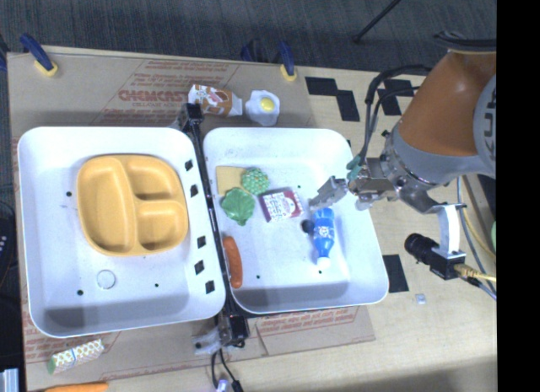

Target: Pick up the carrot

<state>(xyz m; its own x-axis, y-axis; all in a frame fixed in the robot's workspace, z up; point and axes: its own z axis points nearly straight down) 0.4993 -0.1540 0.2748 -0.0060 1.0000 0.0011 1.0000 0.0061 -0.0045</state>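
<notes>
The carrot (pixel 233 261) is a short orange stick lying lengthwise against the left wall of the right bin (pixel 363 272), near its front. My gripper (pixel 344 194) hovers over the right side of that bin, well to the right of the carrot and further back. It looks open, with nothing between its fingers. Just below it lies a blue bottle (pixel 323 234).
The right bin also holds a yellow slice (pixel 226 178), two green pieces (pixel 239 204), and a maroon packet (pixel 280 205). A yellow divided tray (pixel 133 203) sits in the left bin (pixel 42 298). A small carton (pixel 211 99) and an egg-like toy (pixel 264 107) lie behind the bins.
</notes>
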